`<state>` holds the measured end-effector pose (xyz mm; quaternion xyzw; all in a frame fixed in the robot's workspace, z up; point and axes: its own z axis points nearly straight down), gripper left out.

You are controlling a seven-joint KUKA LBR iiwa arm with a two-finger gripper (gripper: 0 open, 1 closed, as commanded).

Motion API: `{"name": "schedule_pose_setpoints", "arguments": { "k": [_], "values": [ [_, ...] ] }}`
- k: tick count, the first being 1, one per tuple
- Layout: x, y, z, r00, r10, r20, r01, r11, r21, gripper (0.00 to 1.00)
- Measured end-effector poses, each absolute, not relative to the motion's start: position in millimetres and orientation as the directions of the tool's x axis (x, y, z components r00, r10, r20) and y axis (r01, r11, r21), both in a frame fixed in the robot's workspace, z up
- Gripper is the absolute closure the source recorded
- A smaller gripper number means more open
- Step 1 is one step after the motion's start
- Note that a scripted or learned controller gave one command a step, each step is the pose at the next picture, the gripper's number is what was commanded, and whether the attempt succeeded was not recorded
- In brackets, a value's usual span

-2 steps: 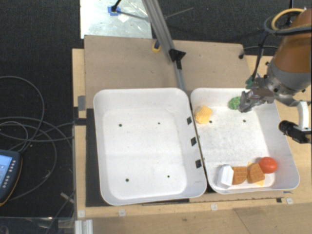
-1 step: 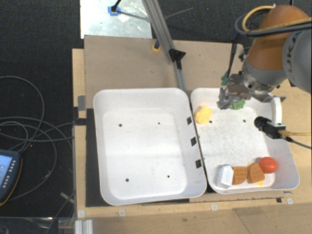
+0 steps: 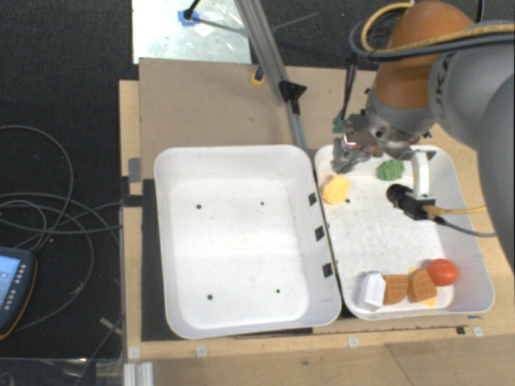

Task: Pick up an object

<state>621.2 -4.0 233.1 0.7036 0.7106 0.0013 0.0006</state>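
My gripper (image 3: 344, 158) hangs over the far left corner of the right bin (image 3: 467, 215). Just below it in the view, a yellow object (image 3: 336, 189) lies on the bin floor, close to the gripper tip; I cannot tell whether they touch. A green object (image 3: 391, 169) lies to the right of the gripper. Along the bin's near wall lie a white object (image 3: 371, 289), two orange waffle-like pieces (image 3: 409, 287) and a red ball (image 3: 442, 272).
The left bin (image 3: 233, 240) stands next to the right one, with black clips along the shared edge. A slanted grey pole (image 3: 269, 51) crosses behind the bins. A black fitting with a yellow cable (image 3: 410, 203) hangs from the wrist over the right bin.
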Motion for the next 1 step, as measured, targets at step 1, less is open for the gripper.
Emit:
{"name": "schedule_pose_setpoints", "arguments": {
  "k": [1],
  "values": [
    [629.8, 55.3, 224.5, -0.011, 1.000, 0.003, 1.000, 0.011, 0.002, 1.00]
  ]
}}
